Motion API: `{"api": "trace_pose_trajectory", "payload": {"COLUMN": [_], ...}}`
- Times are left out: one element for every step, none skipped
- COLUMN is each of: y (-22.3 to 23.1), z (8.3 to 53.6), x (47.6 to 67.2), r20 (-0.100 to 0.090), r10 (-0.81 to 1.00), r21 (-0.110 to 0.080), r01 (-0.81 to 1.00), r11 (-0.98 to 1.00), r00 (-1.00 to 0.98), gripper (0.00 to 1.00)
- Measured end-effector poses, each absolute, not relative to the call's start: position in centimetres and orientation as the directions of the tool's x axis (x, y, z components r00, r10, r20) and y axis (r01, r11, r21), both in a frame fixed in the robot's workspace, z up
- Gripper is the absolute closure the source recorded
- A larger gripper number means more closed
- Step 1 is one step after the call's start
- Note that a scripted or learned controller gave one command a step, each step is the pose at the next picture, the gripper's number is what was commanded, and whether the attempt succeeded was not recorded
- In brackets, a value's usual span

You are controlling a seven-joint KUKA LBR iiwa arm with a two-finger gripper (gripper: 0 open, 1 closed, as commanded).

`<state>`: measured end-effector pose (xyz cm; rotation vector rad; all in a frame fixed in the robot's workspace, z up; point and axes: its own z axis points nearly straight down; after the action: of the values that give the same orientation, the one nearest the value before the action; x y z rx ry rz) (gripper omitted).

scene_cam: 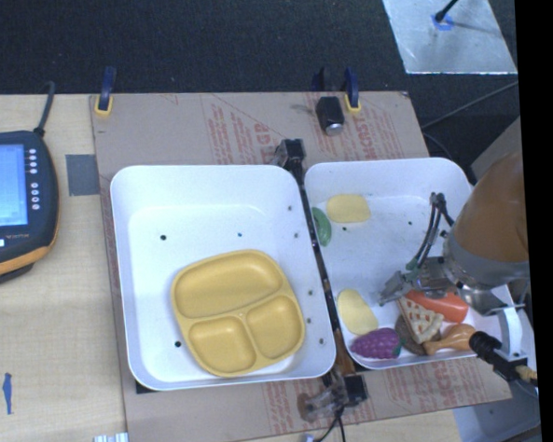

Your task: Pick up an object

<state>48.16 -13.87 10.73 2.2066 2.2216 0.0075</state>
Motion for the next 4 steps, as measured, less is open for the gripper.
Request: {"api": "trace_pose_trajectory", "payload": {"y": [-16.8, -17.7, -17.8, -13.0], "z": [9.2, 9.1, 10.1, 16.7], "x": [55.2, 50.2, 50.2, 62.0], "r20": [0.0, 0.0, 0.0, 0.001], "r10": [1.0, 1.0, 1.0, 1.0], "r21": [-0.002, -0.004, -0.005, -0.001], "r01": [1.0, 1.0, 1.0, 1.0], "r11": [0.003, 0.004, 0.008, 0.004], "r00": [-0.003, -0.004, -0.008, -0.004], "gripper": [0.0, 0.0, 1.0, 1.0]}}
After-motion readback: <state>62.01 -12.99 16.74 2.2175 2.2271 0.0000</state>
